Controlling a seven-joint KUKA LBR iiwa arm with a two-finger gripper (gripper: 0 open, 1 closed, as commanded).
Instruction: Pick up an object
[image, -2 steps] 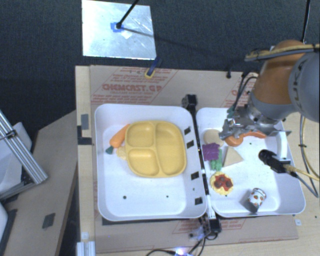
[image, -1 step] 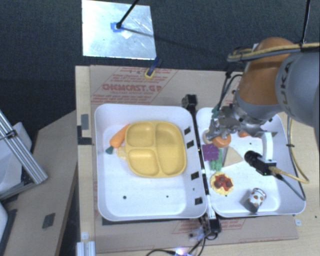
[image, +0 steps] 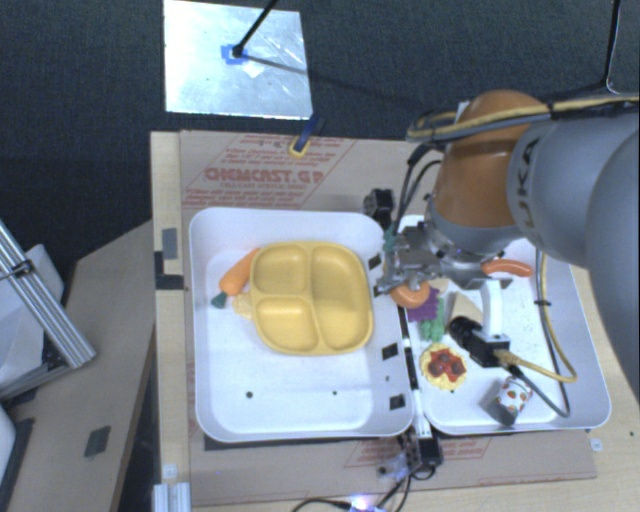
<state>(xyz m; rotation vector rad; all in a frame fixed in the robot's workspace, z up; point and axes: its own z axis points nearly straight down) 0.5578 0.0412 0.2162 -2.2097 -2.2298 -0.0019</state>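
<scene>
two white bins (image: 215, 400), one yellow tray (image: 305, 297), one carrot (image: 237, 273), gripper (image: 405, 270) state unclear

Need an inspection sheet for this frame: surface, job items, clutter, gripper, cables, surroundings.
Surface: two white bins side by side, left bin and right bin, on a cardboard sheet.
Job's things: yellow divided plate and toy carrot in left bin; toy pizza, purple piece and small grey block in right bin.
Clutter: nothing seen.
Gripper: gripper low over the right bin's left edge, above an orange toy; grasp unclear.
Cables: yellow-black cable crossing right bin.
Surroundings: metal plate behind, dark floor.
</scene>
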